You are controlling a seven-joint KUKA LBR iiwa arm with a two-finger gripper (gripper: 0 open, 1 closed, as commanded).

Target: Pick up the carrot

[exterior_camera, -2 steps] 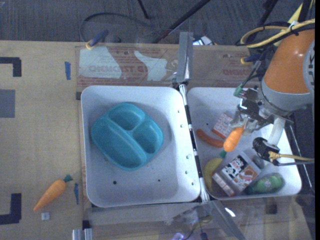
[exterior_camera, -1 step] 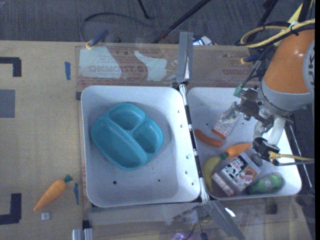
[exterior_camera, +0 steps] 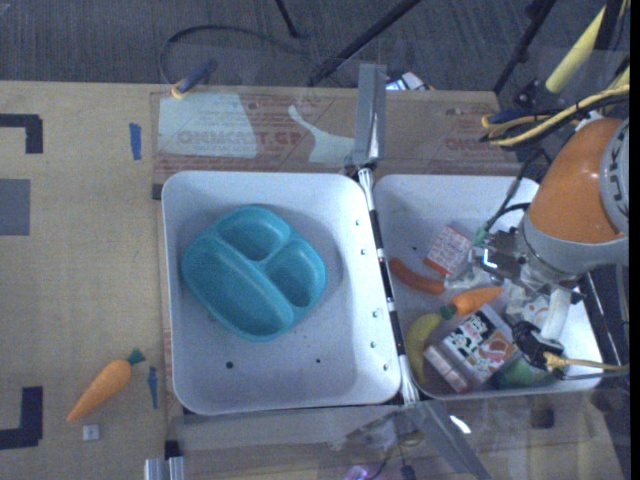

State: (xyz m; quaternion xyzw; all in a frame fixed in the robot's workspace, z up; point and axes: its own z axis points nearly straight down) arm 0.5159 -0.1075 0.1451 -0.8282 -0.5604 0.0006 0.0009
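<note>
- We see the grey arm (exterior_camera: pixel 580 203) with its orange band reaching in from the right, its gripper (exterior_camera: pixel 515 283) low over the right bin (exterior_camera: pixel 400 208).
- A small carrot (exterior_camera: pixel 472 300) lies in that bin just to the gripper's left and slightly below it, orange body angled up toward the gripper and green end pointing away; we cannot tell whether they touch.
- We cannot tell whether the gripper's jaws are parted or closed, since the wrist hides them.
- Further left of the gripper lie a red-orange sausage-shaped piece (exterior_camera: pixel 415 277) and a small pink carton (exterior_camera: pixel 447 252).
- Below the gripper sit a printed box (exterior_camera: pixel 470 348) and a yellow item (exterior_camera: pixel 422 334).
- Well apart to the left, the other bin (exterior_camera: pixel 200 368) holds a teal divided plate (exterior_camera: pixel 254 270).
- A second carrot (exterior_camera: pixel 100 386) rests on the bench (exterior_camera: pixel 70 268), beyond both bins, far from the gripper.
</note>
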